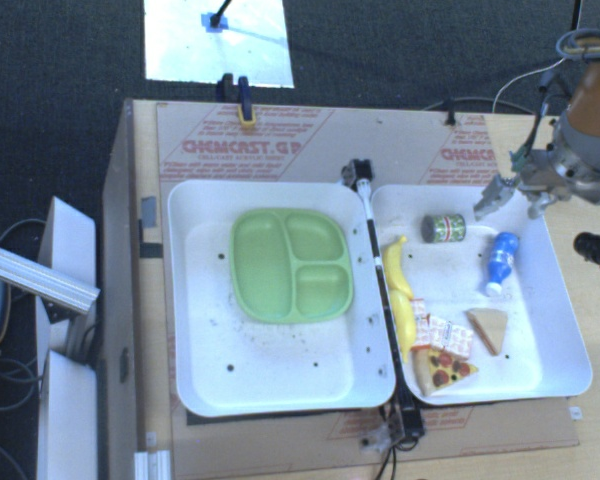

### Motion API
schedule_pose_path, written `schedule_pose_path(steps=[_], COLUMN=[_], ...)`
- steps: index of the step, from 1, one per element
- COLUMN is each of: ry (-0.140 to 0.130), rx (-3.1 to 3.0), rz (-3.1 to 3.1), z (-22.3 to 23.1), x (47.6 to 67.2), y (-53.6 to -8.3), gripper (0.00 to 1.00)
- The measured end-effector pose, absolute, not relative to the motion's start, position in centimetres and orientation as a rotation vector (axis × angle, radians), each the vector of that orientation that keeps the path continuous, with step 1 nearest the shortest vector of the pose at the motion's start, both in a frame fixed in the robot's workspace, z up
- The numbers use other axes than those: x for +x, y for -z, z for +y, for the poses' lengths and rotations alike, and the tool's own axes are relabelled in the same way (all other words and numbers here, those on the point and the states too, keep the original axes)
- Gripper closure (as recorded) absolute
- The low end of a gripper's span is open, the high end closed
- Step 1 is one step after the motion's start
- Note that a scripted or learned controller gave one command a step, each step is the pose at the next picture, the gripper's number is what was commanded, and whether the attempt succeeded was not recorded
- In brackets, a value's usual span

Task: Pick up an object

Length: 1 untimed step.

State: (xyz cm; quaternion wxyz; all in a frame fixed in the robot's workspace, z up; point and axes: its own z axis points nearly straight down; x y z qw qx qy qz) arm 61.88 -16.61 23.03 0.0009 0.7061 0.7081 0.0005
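White plastic marks the nearest edge of the scene: two shallow bins side by side on the surface (pixel 280 128), the left bin (pixel 195 368) and the right bin (pixel 560 358). Nearest in the right bin lies a toy pizza slice (pixel 446 370), touching a small red-and-white packet (pixel 448 336), with a wedge of toy bread (pixel 490 328) just beside them. A yellow banana (pixel 401 290) runs along the divider side of that bin. Further back stand a blue-and-white bottle (pixel 498 262), lying tilted, and a small green can (pixel 444 229) on its side. In the left bin rests a green divided plate (pixel 290 266).

At the far right corner of the right bin, the claw (pixel 508 196) hangs above the rim, near the can and the bottle but apart from both. Its fingers look spread, with nothing between them, though at this size the tips are hard to read. By this view, the pick is not yet made: every object lies in its bin, and descent, closing and lift are all left.
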Motion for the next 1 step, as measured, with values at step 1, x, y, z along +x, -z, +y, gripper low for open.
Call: schedule_pose_path(steps=[1], ry=[0.001], rx=[2.221], rz=[2.223], z=[-20.67], x=[64.21], y=[-12.41], gripper=[0.0])
